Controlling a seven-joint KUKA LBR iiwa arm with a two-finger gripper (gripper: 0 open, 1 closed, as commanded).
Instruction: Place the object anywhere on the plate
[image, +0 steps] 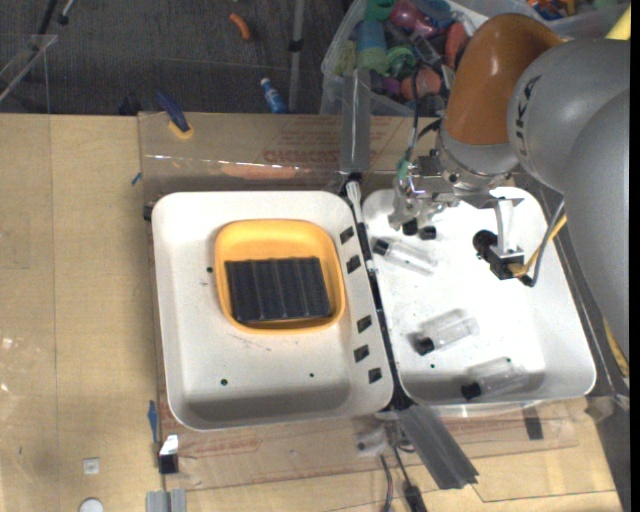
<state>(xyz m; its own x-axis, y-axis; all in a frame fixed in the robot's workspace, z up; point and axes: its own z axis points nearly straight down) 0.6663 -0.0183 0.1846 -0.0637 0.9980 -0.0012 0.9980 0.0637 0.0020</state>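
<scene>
Reaching low at the right shallow white bin's (560, 340) twelve o'clock end, the grey KUKA arm (560, 90) seems mid-pick; its two-finger gripper (415, 222), fingers apart, hangs over a small clear plastic vial (405, 255). Next: close, lift, carry toward nine o'clock to the yellow rounded plate (280, 238) in the left white bin (190, 370)

the arm (575, 90) is smooth grey with 1 rounded orange band (dark lettering beside it) above a metallic wrist (445, 185).
</scene>
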